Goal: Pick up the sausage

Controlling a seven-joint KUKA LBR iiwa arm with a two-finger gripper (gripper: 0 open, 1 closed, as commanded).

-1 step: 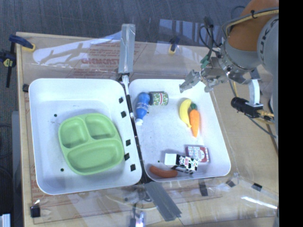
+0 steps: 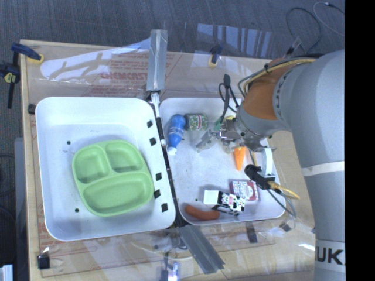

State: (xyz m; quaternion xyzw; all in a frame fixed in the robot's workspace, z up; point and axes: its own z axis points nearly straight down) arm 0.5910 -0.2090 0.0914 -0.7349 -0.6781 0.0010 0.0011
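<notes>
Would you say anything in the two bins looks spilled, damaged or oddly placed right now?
Nothing looks spilled or broken. The right bin is simply cluttered: a blue bottle and a small can lie on their sides, and the sausage rests against the near wall. The green tray sits flat in the left bin.

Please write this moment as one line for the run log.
sausage: front edge of right bin, untouched | gripper: over bin's back part, near can, away from sausage | green tray: left bin
</notes>
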